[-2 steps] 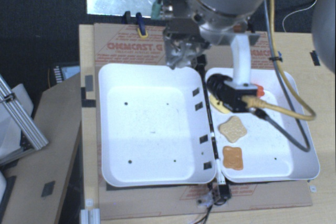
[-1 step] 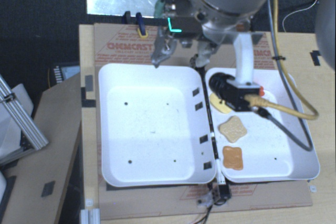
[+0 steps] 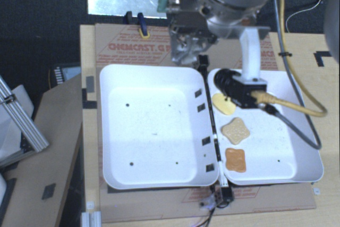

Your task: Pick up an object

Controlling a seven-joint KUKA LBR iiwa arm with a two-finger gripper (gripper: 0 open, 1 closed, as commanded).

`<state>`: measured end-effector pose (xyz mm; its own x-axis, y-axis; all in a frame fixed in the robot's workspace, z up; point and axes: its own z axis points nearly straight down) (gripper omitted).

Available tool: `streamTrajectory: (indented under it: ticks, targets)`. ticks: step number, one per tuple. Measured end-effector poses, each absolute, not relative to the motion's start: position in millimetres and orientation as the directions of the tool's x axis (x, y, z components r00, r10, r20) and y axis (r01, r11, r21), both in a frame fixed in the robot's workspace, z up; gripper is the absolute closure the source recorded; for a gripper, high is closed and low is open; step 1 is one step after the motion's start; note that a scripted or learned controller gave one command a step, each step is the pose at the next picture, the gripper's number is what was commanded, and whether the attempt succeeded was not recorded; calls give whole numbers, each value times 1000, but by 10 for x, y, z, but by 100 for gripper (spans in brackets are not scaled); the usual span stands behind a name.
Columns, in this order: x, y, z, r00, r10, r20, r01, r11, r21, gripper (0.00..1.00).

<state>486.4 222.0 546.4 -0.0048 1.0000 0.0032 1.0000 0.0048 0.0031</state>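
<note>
**Figure. Approach stage of a pick, seen from above the bench.** The grey arm enters from the right and carries its two-finger gripper (image 3: 187, 53) over the rear rim of the bins, close to the divide between the shallow white left bin (image 3: 106, 114) and the shallow white right bin (image 3: 313, 167). Both bins rest on a brown cardboard sheet with red lettering (image 3: 127, 46).

Three candidate objects lie in a line along the inner side of the right bin:
- a flat round yellow piece (image 3: 223, 104), nearest the gripper and partly covered by robot hardware
- a pale tan lobed biscuit-shaped piece (image 3: 235, 131), in the middle
- a flat orange square piece (image 3: 236, 159), nearest the front rim

**Step in hand.** No grasp appears to have been made yet. The claw stands behind the objects rather than over any of them, and none of the three is seen in it or touching it.

**Next move.** It would need to travel forward over the right bin, centre on one piece and descend. All three pieces look thin and lie flat on the floor, so the claw would have to reach almost to the bin bottom.

**Claw state.** From this angle the wrist housing masks the tip, so I cannot tell whether the claw is apart or together.
</note>
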Motion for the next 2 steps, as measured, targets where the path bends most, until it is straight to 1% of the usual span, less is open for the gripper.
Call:
streamTrajectory:
  ticks: [1, 2]
  targets:
    - [4865, 2224, 5572, -7, 1000, 5, 1000, 7, 4, 100]
    - [4864, 2224, 5573, -7, 1000, 5, 1000, 7, 4, 0]
